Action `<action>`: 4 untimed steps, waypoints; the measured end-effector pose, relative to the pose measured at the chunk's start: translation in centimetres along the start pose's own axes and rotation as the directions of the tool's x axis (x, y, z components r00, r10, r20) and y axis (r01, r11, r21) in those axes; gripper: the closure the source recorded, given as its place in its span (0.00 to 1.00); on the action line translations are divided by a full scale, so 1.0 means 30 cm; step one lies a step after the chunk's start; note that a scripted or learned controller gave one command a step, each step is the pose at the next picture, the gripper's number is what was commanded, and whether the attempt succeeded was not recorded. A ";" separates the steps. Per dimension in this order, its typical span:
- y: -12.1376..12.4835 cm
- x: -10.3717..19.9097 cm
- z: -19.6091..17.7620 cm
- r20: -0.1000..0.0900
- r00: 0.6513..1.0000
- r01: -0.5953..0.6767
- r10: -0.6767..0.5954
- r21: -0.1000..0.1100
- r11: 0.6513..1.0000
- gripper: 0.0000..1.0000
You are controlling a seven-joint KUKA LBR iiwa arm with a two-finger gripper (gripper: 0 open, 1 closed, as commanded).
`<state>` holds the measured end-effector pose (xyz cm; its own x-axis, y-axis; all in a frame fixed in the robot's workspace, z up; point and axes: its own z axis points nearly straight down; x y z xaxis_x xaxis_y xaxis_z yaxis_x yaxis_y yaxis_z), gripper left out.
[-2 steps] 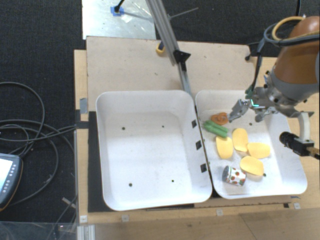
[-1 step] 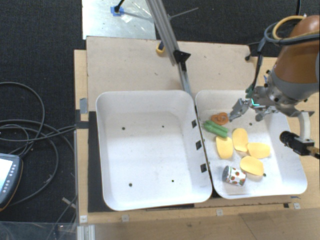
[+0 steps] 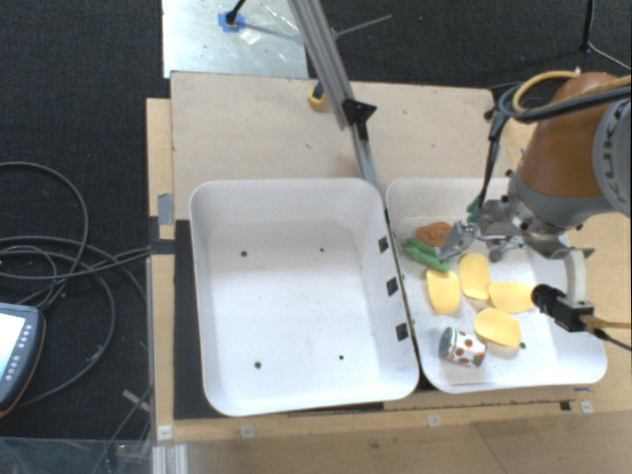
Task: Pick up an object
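Several things crowd my right bin (image 3: pixel 592 368): near, a can (image 3: pixel 461 347), then yellow slices (image 3: pixel 475 276), far a green piece (image 3: pixel 425 256). My gripper (image 3: pixel 456 242) hangs just beside it; whether it's open or clenched, I cannot tell. Crowding could spoil the grab.

The grey arm's tool (image 3: pixel 456 242) hangs low in the right shallow white bin (image 3: pixel 583 363), just above a green elongated object (image 3: pixel 425 256), beside four yellow oval pieces (image 3: pixel 475 276).
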<state>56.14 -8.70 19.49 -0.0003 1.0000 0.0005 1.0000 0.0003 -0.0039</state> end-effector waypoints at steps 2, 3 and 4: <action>-0.023 0.009 0.291 0.000 1.000 0.000 0.000 0.000 1.000 0.00; -0.017 0.007 0.246 0.000 1.000 0.000 0.000 -0.007 1.000 1.00; -0.004 -0.013 0.037 0.002 1.000 0.003 -0.003 -0.012 1.000 1.00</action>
<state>56.01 -9.10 18.38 -0.0035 1.0000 -0.0016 1.0000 0.0035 0.0082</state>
